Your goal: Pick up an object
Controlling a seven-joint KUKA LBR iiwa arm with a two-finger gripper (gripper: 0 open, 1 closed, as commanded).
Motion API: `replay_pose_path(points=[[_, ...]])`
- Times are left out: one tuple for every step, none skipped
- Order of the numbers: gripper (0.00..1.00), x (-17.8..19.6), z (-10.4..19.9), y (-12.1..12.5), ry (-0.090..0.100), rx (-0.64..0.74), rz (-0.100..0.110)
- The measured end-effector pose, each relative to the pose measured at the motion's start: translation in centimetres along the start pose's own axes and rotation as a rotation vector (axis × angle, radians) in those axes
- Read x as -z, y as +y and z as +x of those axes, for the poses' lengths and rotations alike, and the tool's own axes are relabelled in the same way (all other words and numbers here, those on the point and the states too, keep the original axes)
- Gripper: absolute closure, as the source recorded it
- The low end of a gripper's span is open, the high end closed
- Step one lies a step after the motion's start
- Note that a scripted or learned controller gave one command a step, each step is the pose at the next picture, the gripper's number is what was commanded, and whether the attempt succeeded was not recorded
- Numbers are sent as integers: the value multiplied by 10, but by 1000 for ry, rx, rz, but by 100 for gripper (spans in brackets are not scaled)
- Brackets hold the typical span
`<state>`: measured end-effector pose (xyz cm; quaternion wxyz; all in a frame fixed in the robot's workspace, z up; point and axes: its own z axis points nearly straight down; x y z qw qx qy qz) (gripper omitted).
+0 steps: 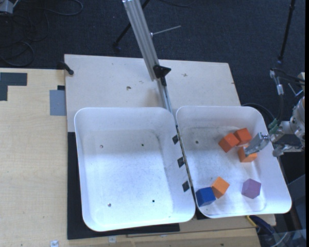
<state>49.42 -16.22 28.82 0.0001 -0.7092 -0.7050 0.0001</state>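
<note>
Three orange blocks sat bunched in the right bin (270, 197), toward its right wall, and the one I took as the target was the orange block (248, 155) lowest in that bunch, nearest the wall. The gripper (258, 142) hung right at that block's upper edge, reaching in over the right rim, so the block lay just below and a little left of the fingertips (touching or merely overlapping, I could not say). Whether the fingers were spread or closed I could not tell. The block looked like a cube, with no long axis to line up on. The other two orange blocks (235, 139) lay just beside it toward the bin's centre. Near the front wall sat a smaller orange block (220, 186), a blue block (205, 196) and a purple block (251, 188). I could read no labels or writing anywhere.
</note>
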Motion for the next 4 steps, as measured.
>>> replay_pose_path(points=[[0, -145, -16, 123, 0, 10, 4], [0, -171, -5, 115, -10, 5, -18], [0, -178, -11, 142, -5, 9, -21], [0, -198, 10, 124, 1, 7, 4]])
